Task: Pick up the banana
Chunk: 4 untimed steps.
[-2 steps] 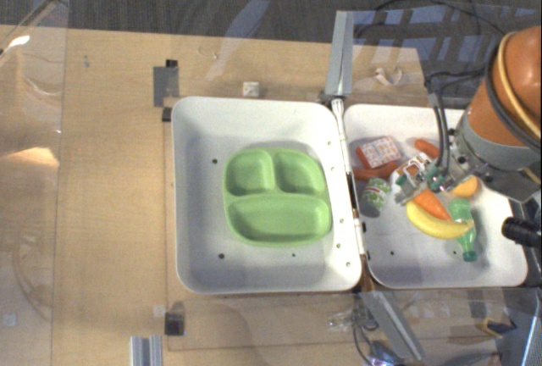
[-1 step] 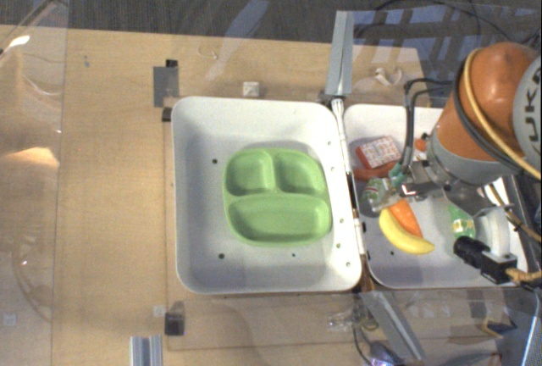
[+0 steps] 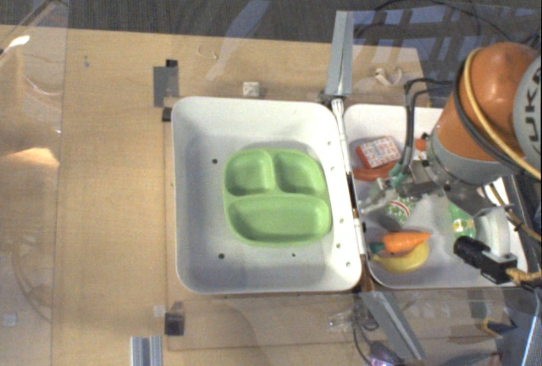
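Note:
The yellow banana (image 3: 406,259) lies near the front edge of the right bin (image 3: 440,278), partly under an orange carrot (image 3: 403,241). My gripper (image 3: 401,184) hangs over the middle of that bin, above and behind the banana, apart from it. Nothing from the bin is seen between its fingers. The wrist and orange band hide the bin's right part.
A green three-compartment plate (image 3: 276,196) sits in the left bin (image 3: 196,186). In the right bin lie a red-and-white box (image 3: 378,152), a small can with a green and red label (image 3: 398,207) and a green-capped item (image 3: 461,224). A metal divider (image 3: 348,186) separates the bins.

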Tool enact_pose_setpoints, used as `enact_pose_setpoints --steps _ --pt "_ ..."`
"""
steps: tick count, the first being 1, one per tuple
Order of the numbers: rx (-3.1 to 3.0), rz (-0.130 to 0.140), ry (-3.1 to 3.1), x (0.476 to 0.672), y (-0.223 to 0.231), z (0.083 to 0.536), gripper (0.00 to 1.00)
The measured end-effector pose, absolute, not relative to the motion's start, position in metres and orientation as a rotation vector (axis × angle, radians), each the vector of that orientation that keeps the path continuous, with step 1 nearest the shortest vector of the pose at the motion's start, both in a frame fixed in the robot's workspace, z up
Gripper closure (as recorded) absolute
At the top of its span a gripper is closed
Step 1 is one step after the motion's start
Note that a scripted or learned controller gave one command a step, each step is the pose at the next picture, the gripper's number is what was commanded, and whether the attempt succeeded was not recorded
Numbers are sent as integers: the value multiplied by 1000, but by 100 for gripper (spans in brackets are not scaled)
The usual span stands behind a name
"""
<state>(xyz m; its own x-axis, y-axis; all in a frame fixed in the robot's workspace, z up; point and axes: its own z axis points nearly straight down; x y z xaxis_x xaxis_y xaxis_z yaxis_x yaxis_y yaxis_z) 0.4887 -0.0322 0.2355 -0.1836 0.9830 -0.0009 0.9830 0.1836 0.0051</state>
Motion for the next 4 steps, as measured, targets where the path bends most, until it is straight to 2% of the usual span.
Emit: enact_pose_setpoints --steps 1,2,3,4 --pt "1878 3 2515 488 -79 187 0" --pt "1653 3 2667 488 -119 177 0" --pt "1497 11 2740 493 -117 93 0" --pt "1297 11 2835 495 -178 93 0"
